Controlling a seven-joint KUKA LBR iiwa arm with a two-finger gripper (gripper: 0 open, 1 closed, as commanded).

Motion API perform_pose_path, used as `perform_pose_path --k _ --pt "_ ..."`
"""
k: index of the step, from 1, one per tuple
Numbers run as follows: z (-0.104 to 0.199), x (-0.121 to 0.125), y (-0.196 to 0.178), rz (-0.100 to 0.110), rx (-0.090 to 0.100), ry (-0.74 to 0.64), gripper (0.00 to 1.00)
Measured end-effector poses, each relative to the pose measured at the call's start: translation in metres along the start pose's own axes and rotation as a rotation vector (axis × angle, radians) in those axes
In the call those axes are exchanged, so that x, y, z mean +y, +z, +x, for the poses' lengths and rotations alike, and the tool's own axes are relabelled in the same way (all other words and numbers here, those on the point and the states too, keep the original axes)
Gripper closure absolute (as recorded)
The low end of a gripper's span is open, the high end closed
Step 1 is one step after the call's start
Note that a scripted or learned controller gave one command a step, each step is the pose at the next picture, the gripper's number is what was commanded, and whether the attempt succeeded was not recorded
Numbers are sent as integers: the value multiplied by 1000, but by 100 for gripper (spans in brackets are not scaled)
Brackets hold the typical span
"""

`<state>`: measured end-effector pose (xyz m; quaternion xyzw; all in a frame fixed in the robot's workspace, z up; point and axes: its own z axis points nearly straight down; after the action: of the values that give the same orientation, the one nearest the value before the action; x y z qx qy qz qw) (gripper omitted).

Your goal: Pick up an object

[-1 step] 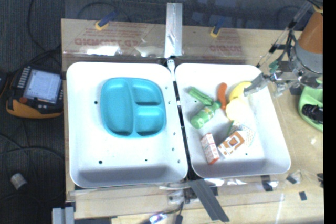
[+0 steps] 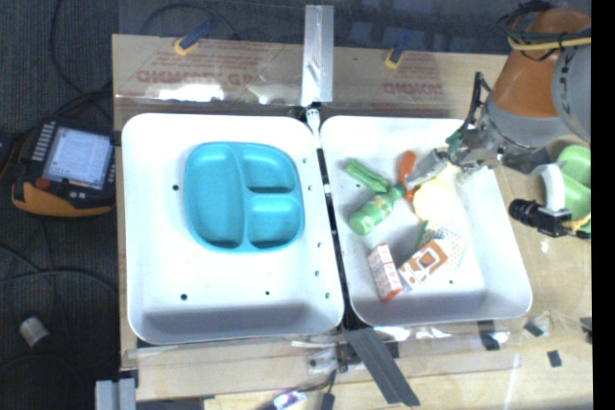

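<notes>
My gripper [image 2: 454,155] hangs over the upper right part of the right bin [image 2: 500,298], reaching in from the right. Just left of it lies a small orange-red piece [image 2: 407,164], and a pale yellow lump [image 2: 433,198] sits right below it. A green bottle [image 2: 372,210] lies tilted near the bin's middle, with a slim green piece [image 2: 365,175] above it. Lower down are a red and white box [image 2: 385,272] and an orange and white carton [image 2: 426,262]. Nothing shows between the gripper's tips.
The left bin [image 2: 154,302] holds a blue divided plate [image 2: 242,194]. A metal post [image 2: 318,53] stands behind the divide between the bins. A handheld screen unit [image 2: 60,166] lies on the floor at the left.
</notes>
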<state>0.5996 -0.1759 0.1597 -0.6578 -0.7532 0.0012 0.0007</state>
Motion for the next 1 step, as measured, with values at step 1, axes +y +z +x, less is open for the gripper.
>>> perform_pose_path --k 1 --pt "-2 31 70 -11 -8 -76 0"
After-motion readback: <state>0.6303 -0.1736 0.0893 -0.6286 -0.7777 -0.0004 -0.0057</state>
